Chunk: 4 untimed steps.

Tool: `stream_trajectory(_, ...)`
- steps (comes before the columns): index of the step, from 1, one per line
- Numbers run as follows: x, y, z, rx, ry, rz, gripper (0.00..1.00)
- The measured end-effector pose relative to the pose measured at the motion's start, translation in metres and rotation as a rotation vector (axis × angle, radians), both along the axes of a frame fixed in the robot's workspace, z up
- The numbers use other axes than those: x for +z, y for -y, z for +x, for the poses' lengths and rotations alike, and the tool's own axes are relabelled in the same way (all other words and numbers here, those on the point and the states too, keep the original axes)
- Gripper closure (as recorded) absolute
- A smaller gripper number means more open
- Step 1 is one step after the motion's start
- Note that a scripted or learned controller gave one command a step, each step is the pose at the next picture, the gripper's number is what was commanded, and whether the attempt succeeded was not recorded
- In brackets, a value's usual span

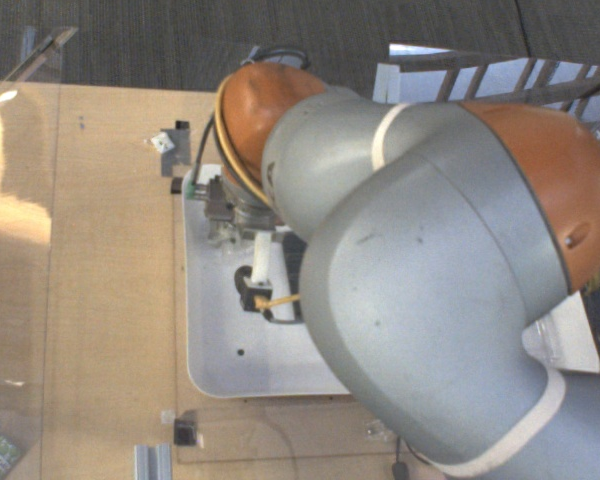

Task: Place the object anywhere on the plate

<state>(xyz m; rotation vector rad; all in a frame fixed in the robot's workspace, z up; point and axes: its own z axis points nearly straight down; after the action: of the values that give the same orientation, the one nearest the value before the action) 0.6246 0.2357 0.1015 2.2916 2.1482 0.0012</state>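
One grey-and-orange arm [420,268] bearing one gripper [220,226] leans across one wooden bench [90,268]; beneath it, one white bin [215,373] is in sight, with two small black fixtures [180,155] [185,432] by its left corners and one dark speck [241,351] on its floor

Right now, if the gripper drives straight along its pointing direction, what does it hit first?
Most likely the bare floor of the white bin near its upper-left corner; the gripper hangs over that spot, apparently pointing down. I see nothing between them, but depth is hard to judge here.
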Motion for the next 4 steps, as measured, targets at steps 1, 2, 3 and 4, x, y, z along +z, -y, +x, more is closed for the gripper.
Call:
stream_trajectory(1,0.047,0.0,0.032,0.37,0.004,0.0,1.0)
stream_trajectory(2,0.036,0.013,0.041,0.921,0.004,-0.003,1.0)
stream_trajectory(3,0.023,0.008,-0.043,0.777,0.005,0.001,1.0)
stream_trajectory(4,0.034,0.023,-0.136,1.347,0.007,-0.001,1.0)
